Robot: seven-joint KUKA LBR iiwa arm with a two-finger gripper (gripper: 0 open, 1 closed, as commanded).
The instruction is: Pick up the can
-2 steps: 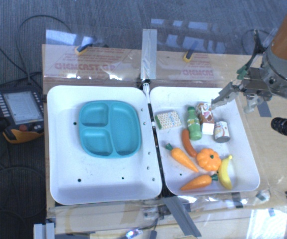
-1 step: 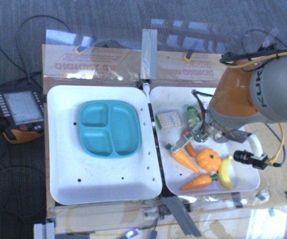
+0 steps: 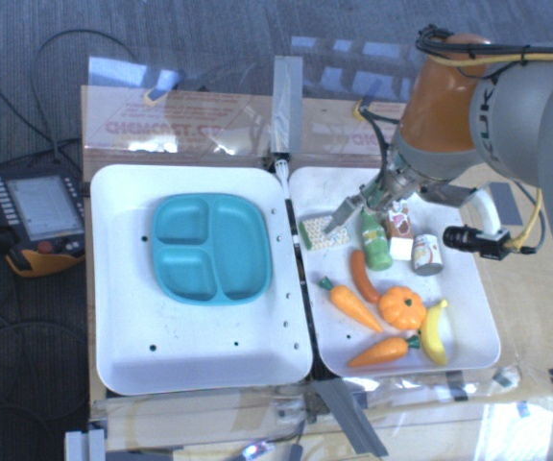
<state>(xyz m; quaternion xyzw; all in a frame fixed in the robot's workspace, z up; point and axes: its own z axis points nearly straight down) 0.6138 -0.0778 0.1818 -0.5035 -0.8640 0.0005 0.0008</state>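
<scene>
While the claw [image 3: 377, 200] hovers near the green bottle [image 3: 375, 243], finger state unclear, the can [image 3: 426, 254] looks light, stiff, slippery: grip its sides.

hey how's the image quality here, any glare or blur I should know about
Camera view: even, soft lighting, faint shadows; glare on the clear plastic sheeting behind the white bins; the small silver can looks soft and its label unreadable; the grey arm's gripper is slightly blurred.
</scene>
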